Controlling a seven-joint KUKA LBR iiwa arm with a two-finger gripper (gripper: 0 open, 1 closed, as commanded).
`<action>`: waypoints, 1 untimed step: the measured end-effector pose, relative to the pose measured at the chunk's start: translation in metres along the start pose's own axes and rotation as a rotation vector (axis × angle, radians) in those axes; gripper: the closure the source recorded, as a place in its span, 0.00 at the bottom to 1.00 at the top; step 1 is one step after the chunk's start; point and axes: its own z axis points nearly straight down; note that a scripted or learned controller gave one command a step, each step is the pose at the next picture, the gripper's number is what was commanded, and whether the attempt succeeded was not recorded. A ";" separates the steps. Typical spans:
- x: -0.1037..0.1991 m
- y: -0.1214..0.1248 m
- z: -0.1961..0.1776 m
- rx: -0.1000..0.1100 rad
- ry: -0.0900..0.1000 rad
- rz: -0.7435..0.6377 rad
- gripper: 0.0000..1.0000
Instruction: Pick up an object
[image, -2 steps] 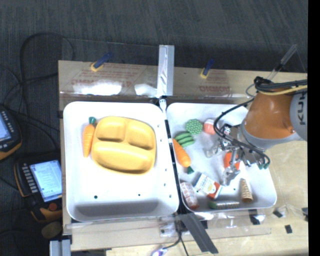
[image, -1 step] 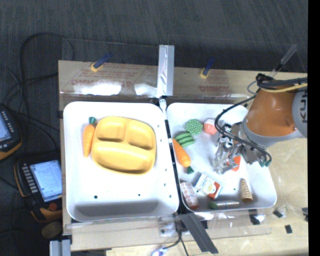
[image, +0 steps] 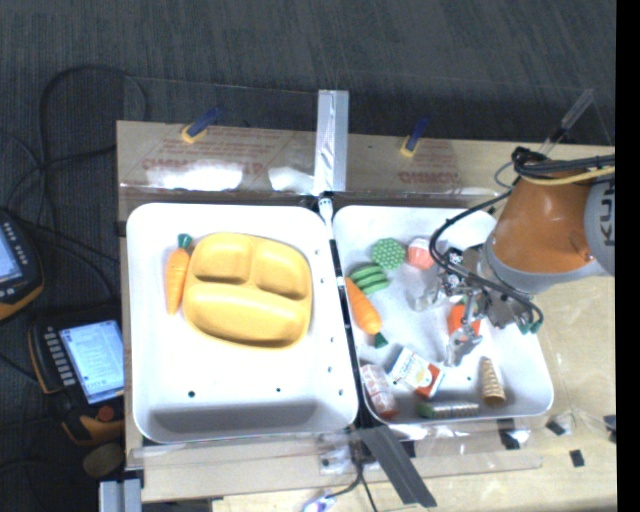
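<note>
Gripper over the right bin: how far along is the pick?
Done: the arm is over the right bin, with the gripper low among the toys. In hand: nothing I can confirm; a small orange piece sits at it, grasp unclear. Left: secure an object and lift it; the carrot lies untouched.

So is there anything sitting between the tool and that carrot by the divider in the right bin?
Nothing visible blocks it. The tool hangs over the right bin, and the carrot lies to its left against the divider wall. Bare bin floor separates them. The green striped toy lies just above the carrot's tip, off the direct line.
</note>
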 end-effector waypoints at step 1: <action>-0.001 -0.009 0.011 -0.007 0.005 0.058 0.00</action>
